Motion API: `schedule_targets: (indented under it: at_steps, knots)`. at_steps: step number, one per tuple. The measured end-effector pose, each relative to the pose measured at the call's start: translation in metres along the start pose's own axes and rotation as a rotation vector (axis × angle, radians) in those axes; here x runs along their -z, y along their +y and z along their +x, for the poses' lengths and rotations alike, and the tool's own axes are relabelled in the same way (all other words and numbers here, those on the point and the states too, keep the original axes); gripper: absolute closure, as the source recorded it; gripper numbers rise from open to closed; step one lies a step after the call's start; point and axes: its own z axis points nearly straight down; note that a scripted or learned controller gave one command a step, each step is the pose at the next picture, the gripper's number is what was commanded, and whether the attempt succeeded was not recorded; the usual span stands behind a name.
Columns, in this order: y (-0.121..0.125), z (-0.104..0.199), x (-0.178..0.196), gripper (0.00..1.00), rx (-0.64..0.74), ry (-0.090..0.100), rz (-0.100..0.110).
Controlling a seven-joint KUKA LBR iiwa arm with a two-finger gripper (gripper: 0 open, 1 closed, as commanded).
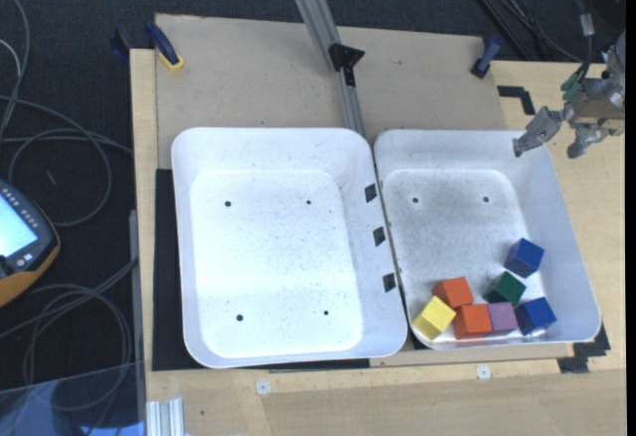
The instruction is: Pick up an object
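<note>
Blue cube (525, 255) sits a bit apart in the right bin (556, 196), so I'd aim there; hand (558, 132) hovers spread wide, pinching nothing, up by the bin's far corner.

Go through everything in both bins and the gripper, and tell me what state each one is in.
Gripper: open, holding nothing, above the right bin's far right rim.
Right bin: holds seven blocks in its near corner.
Yellow block: tilted against the bin wall.
Left bin: no blocks inside.
</note>
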Motion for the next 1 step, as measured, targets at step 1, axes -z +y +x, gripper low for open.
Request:
schedule_targets:
  at_steps: [1]
  knots:
    - [-0.0661,-0.0157,-0.1602,0.0,-0.004,0.004,0.008]
